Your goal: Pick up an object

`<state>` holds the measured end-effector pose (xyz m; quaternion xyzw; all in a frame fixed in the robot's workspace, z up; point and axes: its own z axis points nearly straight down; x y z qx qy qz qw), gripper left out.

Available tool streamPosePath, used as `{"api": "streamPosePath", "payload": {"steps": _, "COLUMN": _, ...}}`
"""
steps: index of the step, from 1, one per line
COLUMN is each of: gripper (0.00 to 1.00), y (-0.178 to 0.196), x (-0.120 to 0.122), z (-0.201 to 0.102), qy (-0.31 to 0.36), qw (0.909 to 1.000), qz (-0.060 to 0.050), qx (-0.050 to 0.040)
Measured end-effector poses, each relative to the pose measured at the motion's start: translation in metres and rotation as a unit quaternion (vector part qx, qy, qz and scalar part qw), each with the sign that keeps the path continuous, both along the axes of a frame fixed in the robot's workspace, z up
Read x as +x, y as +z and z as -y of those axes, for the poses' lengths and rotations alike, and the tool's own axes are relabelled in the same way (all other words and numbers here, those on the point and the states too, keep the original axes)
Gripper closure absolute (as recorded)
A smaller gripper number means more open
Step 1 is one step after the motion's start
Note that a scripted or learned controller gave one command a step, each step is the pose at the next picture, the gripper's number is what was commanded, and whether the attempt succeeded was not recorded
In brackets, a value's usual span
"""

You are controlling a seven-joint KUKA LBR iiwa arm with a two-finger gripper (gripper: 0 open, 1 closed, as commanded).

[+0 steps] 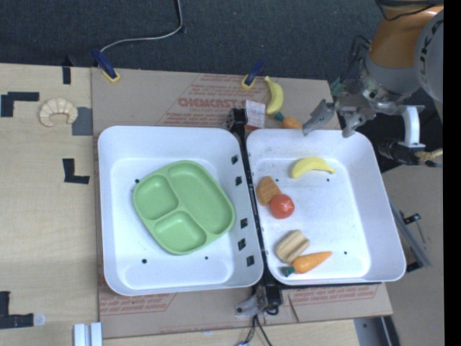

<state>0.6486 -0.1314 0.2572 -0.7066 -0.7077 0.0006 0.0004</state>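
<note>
The grey two-finger gripper [333,123] hangs over the right white bin's [374,215] far edge, fingers spread apart, holding nothing — the yellow plastic banana [312,166] lies near that far edge, with bare floor along the right wall.

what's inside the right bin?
Right bin holds a banana, tomato, brownish piece, bread roll, carrot. Nothing looks covered.

Bench [43,215] surfaced in pale wood, overlaid by cardboard sheet [209,99] fastened with blue-yellow clamps [106,65]. Dark carpet [238,20] seen behind, crossed by white cable [169,20]. Black tape marks [18,103] noted at left.
</note>
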Motion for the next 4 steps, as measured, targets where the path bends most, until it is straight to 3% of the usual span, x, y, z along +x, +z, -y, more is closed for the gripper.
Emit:
{"api": "streamPosePath", "payload": {"steps": 1, "gripper": 0.00, "y": -0.159, "x": -0.020, "z": -0.030, "qy": 0.000, "qw": 1.0000, "qz": 0.001, "qx": 0.0002}}
{"api": "streamPosePath", "payload": {"steps": 2, "gripper": 0.00, "y": -0.171, "x": -0.017, "z": -0.032, "qy": -0.001, "qw": 1.0000, "qz": 0.001, "qx": 0.0001}}
{"api": "streamPosePath", "payload": {"steps": 3, "gripper": 0.00, "y": -0.171, "x": -0.035, "z": -0.034, "qy": -0.001, "qw": 1.0000, "qz": 0.003, "qx": -0.0009}}
{"api": "streamPosePath", "payload": {"steps": 4, "gripper": 0.00, "y": -0.171, "x": -0.024, "z": -0.033, "qy": -0.001, "qw": 1.0000, "qz": 0.002, "qx": 0.0001}}
